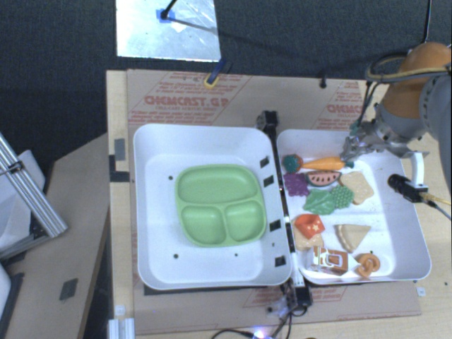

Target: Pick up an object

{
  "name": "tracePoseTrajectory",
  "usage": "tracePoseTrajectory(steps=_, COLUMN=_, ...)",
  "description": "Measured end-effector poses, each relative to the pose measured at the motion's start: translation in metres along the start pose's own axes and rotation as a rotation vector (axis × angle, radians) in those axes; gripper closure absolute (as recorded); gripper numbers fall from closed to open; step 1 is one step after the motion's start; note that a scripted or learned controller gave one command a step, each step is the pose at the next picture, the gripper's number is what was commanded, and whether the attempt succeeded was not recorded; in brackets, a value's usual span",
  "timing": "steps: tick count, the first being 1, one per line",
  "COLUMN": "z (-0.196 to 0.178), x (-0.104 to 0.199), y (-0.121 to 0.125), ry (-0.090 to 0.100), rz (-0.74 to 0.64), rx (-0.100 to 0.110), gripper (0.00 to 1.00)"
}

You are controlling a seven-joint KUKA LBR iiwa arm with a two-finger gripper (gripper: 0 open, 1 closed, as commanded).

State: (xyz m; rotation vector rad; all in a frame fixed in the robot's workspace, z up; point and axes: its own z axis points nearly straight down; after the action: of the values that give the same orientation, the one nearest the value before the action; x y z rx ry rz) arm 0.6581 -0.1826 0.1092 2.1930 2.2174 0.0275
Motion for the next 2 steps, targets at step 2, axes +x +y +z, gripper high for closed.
tracePoseTrajectory(steps=2, z=-0.112, x=-0.011, y=0.008, ry=0.001, rz=0.005, rx=0.020, gripper=1.00)
